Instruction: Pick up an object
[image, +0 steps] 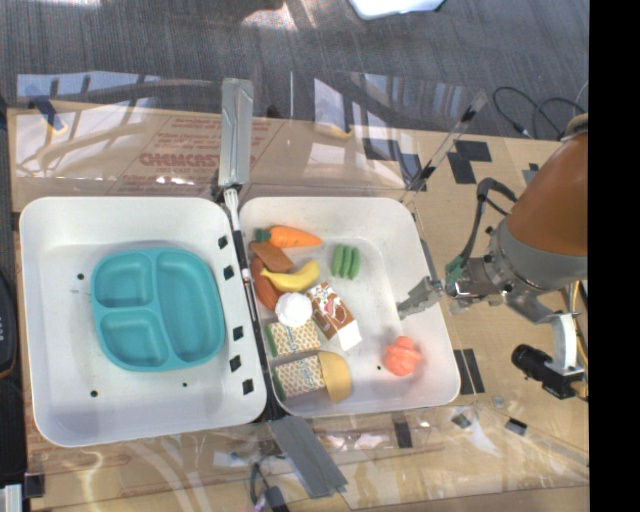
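The right bin (385, 225) holds a pile of toy food. An orange carrot (291, 237), a yellow banana (293, 277) and a brown sausage-like piece (271, 258) lie along its left side. A green piece (345, 261) lies apart near the middle. A small carton (334, 316) and a white round piece (294, 310) sit below the banana. An orange-red pumpkin-like fruit (402, 356) rests alone at the front right. My gripper (418, 298) hangs over the bin's right edge, above and to the right of that fruit, with nothing visibly in it.
The left bin (50, 240) holds a teal divided plate (158, 306). Two patterned boxes (296, 338) and a yellow piece (338, 376) lie at the right bin's front left. The grey arm with its orange band (555, 210) and cables stands to the right.
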